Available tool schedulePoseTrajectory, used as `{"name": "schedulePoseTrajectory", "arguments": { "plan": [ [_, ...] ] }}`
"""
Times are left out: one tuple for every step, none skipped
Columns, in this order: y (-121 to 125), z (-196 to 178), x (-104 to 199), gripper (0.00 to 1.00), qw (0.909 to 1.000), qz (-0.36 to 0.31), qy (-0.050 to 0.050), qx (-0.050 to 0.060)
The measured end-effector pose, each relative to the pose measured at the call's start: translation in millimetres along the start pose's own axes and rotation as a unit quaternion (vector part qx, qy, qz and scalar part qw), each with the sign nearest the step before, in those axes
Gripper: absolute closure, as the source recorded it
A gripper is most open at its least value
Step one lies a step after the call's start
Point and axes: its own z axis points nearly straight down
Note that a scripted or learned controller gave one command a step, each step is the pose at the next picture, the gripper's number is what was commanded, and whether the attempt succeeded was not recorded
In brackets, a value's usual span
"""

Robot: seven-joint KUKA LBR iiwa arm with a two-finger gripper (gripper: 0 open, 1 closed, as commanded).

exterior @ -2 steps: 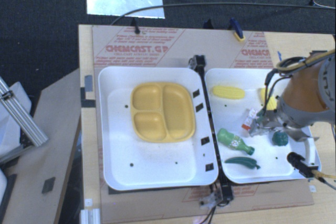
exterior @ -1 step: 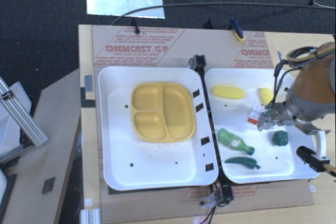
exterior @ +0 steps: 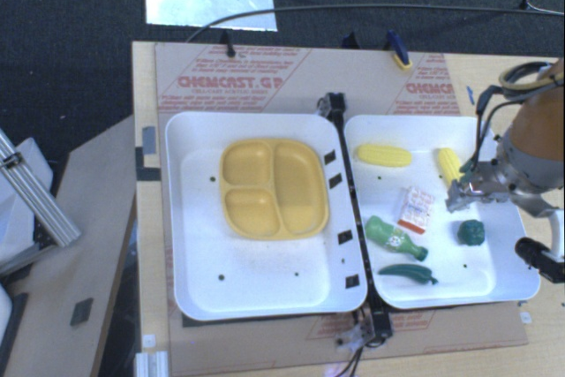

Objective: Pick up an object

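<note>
The gripper [exterior: 461, 194] hangs low over the right-hand bin [exterior: 508, 278], arm reaching in from the right; whether it is wide or narrow, I cannot tell from here, and nothing shows between its tips. Just above it lies a small yellow corn cob [exterior: 448, 162]; just below and to its right sits a dark green broccoli piece [exterior: 470, 232]; just to its left rests a white and red packet [exterior: 415, 209]. Further left, a green bottle [exterior: 394, 238] lies on its side; below that, a dark green pepper [exterior: 408, 274]; up and left, a bigger yellow corn cob [exterior: 383, 156]. Well away to the left, a yellow divided plate [exterior: 272, 188] sits in the other bin [exterior: 199, 278].
</note>
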Motion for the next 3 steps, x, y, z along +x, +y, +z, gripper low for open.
{"name": "schedulePoseTrajectory", "arguments": {
  "plan": [
    [1,-22,0,1.0,1.0,0.0,0.0,0.001],
    [12,-26,49,1.0,1.0,-0.003,0.001,0.001],
    [10,-18,102,1.0,1.0,-0.003,0.002,0.003]
  ]
}}
